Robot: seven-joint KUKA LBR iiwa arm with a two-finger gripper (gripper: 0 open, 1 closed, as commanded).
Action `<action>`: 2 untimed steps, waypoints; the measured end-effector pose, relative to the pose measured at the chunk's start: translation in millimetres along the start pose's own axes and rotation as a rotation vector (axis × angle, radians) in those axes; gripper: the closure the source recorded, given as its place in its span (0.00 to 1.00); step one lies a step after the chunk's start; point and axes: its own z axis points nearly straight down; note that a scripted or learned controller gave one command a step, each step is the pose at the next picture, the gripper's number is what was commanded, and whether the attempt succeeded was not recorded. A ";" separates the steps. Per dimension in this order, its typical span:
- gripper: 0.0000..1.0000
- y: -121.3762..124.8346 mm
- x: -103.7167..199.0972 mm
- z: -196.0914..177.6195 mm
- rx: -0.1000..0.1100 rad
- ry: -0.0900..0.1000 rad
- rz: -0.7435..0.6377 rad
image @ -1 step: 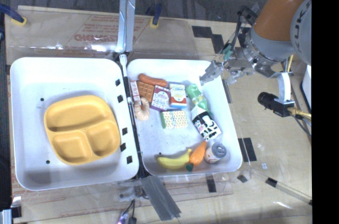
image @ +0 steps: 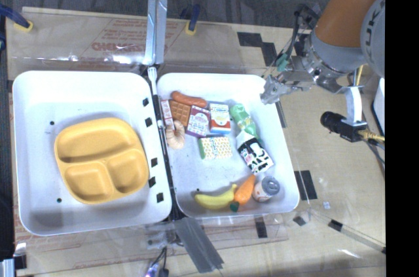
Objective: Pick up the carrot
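You have two white bins side by side: the left bin carries a yellow divided tray, and the right bin holds a clutter of toy groceries. The arm reaches in from the right, and its gripper hangs over the far right corner of the right bin, just above the rim. At this angle you cannot tell how far its fingers are parted; nothing appears to be held.

The carrot lies at the near edge of the right bin, tilted, wedged between a banana on its left and a small round can on its right, touching or nearly touching both. It sits well apart from the gripper, down the bin's length towards you.

Judge it a light, stiff, smooth plastic toy, likely to slip. Take it across the thick orange middle, fingers closing along the free sides rather than towards its neighbours.
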 end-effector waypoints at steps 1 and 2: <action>1.00 -28.2 57.7 -2.9 -0.009 -0.002 -0.073; 1.00 -20.7 39.0 91.6 -0.006 -0.001 -0.314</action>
